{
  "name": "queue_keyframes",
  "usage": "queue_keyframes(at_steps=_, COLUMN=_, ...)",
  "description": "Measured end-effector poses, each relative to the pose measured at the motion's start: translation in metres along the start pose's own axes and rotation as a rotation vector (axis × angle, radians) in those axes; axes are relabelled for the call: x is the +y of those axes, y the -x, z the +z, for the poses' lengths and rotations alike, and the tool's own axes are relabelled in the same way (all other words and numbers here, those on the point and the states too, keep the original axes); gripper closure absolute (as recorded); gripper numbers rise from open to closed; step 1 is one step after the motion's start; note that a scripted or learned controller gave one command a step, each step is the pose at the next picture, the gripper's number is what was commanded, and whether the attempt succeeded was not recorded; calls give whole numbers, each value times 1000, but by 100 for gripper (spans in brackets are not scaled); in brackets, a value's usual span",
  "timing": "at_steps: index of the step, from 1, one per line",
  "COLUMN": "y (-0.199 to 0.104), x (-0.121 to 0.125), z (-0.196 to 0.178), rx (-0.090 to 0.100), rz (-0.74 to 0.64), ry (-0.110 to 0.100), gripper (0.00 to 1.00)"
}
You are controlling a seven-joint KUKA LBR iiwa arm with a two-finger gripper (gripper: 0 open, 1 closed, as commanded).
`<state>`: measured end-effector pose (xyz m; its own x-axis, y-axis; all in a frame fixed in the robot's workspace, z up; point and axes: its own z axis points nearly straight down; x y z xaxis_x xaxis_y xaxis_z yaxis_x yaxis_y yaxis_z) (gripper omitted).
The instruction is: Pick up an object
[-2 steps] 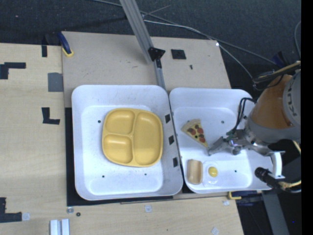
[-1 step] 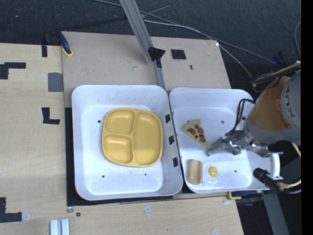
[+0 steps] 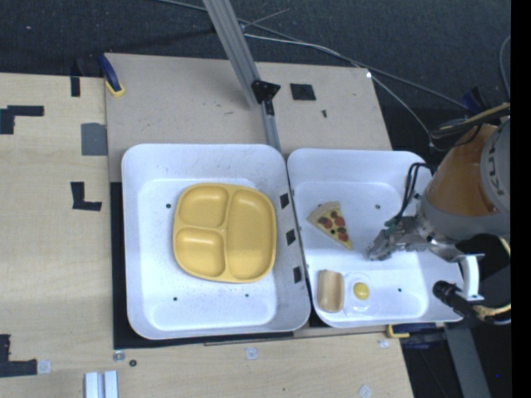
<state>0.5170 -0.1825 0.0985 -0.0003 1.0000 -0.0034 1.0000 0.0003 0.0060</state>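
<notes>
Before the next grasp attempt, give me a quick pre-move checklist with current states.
1. Targets present in the right bin: pizza slice, bread piece, fried egg. Ok.
2. Gripper over the right bin, beside the pizza slice: ok.
3. Nothing seen between the fingers: ok, not carrying.
4. Finger opening: cannot tell, too blurred.
5. Bread piece and fried egg lie close together, so a clean single pick is at risk: not ok.
6. Yellow divided plate sits in the left bin, out of the arm's way: ok.
</notes>
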Motion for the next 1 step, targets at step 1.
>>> queue_keyframes(at_steps=1, y=4, x=-4, z=-44, rx=3, rz=0, ry=-5, gripper=100)
